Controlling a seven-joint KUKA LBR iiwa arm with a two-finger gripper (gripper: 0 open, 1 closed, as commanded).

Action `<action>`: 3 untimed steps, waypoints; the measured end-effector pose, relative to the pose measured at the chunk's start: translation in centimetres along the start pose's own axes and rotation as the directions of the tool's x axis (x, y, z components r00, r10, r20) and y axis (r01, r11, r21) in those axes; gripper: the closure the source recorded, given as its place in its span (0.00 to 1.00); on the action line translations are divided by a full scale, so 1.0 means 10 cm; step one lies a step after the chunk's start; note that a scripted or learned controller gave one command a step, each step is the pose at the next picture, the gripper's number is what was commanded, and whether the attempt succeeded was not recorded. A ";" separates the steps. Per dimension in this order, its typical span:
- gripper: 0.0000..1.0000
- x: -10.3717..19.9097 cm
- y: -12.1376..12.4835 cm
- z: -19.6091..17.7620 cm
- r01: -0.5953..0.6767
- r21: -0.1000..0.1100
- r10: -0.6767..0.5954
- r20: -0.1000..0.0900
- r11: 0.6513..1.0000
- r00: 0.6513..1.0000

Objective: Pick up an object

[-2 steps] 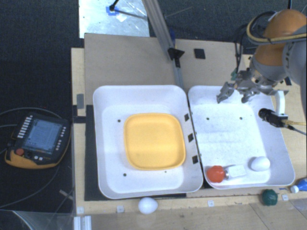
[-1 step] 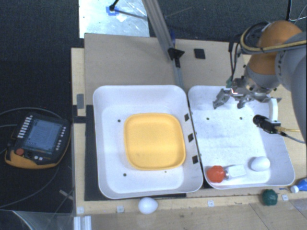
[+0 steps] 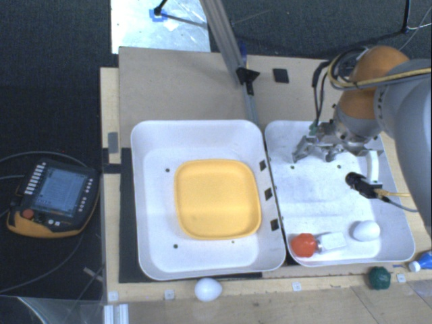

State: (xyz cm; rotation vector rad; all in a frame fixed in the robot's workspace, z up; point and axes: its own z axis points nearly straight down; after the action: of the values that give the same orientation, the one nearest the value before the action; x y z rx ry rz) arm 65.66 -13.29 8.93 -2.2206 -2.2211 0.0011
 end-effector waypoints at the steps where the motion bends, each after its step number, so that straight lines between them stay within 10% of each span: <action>1: 1.00 0.00 0.01 -0.12 0.000 -0.004 0.000 0.001 1.000 1.000; 3: 1.00 0.04 0.20 -1.12 0.001 -0.005 -0.001 0.001 1.000 1.000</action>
State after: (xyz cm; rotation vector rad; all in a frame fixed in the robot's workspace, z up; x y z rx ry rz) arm 67.68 -12.87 20.17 -2.2226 -2.2248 -0.0039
